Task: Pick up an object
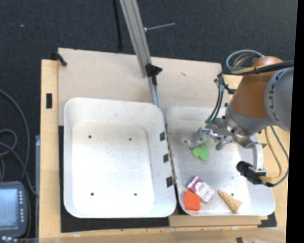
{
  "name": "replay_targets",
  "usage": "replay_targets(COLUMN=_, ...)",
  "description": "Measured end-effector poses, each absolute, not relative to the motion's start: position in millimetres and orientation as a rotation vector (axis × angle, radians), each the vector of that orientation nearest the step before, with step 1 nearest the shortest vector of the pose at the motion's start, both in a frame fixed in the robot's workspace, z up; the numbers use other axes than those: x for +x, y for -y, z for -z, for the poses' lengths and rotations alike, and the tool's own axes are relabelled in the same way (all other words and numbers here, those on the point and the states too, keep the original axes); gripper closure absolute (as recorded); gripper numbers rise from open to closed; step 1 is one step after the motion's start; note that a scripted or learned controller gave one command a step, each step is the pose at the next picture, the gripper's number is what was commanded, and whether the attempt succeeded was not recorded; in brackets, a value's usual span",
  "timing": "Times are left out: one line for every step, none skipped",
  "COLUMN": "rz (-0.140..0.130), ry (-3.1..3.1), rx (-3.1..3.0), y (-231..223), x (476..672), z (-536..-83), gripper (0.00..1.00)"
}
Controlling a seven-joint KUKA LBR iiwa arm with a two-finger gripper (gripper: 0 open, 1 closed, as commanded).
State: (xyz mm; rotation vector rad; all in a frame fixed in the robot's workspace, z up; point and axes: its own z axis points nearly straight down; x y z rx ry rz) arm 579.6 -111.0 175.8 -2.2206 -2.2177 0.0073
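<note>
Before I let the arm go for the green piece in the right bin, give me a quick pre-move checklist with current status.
1. End effector over the right bin: ok.
2. Green piece lying just below the end effector: ok.
3. Green piece between the fingers: cannot tell.
4. Green piece apart from orange block, red-and-white packet and tan wedge: ok.
5. Those three bunched at the near wall: ok.

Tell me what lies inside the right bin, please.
The right bin holds a green object under the gripper, an orange block, a red-white packet and a tan wedge. The arm covers its far right part.
</note>
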Motion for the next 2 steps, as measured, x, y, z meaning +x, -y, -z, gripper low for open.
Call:
replay_targets(rz=-0.006, ry=2.217, rx=-2.224, y=115, x=587.6, z=-127, gripper=0.00)
replay_targets(rz=0.004, ry=2.213, rx=-2.236, y=116, x=589.3, z=-142, gripper=1.00)
